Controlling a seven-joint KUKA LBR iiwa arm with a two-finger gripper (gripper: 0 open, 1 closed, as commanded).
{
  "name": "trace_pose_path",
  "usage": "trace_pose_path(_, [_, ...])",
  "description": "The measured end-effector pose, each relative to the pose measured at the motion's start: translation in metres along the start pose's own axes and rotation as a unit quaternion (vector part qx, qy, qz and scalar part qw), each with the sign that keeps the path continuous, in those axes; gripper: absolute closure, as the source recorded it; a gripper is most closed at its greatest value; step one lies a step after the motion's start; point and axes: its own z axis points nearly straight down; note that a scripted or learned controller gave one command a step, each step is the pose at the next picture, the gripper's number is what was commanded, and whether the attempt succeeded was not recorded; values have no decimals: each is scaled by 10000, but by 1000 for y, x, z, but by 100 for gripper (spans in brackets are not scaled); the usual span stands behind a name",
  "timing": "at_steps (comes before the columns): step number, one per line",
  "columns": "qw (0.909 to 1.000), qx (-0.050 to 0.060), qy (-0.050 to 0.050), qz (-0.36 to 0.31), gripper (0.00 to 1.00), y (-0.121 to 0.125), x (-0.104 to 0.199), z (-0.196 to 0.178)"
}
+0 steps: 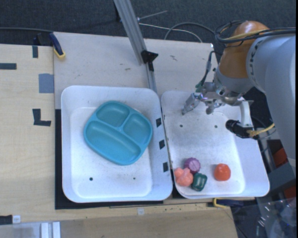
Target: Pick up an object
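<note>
The grey arm with its orange band reaches in over the far right corner of the right-hand shallow white bin. Its two-finger gripper hangs above the far end of that bin, near the far left corner, and its two fingers stand apart with nothing between them.

The things to pick lie at the opposite, near end of the same bin, well apart from the gripper. A small purple rounded object sits close to the near left corner. Just in front of it, touching or nearly touching, lies a lumpy orange-pink object, and beside that a dark green blocky object. These three form a tight cluster against the near edge. A round red-orange object lies alone to their right, near the middle of the near edge, apart from the cluster. The bin floor between the gripper and these objects is bare white, speckled with dark marks.

The left-hand shallow white bin carries a light blue plastic plate with three compartments, lying flat and turned at an angle, toward the far right part of that bin.
</note>
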Motion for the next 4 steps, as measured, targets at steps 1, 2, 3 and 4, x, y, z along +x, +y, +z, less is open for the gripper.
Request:
trace_pose_path(1, [10000,3,0,1,0,-1,1,54])
trace_pose_path(2, [10000,-16,4,-10,100,0,2,41])
trace_pose_path(3, [10000,-54,-2,4,100,6,-5,-17])
trace_pose_path(4, [10000,-48,1,3,100,7,-5,-69])
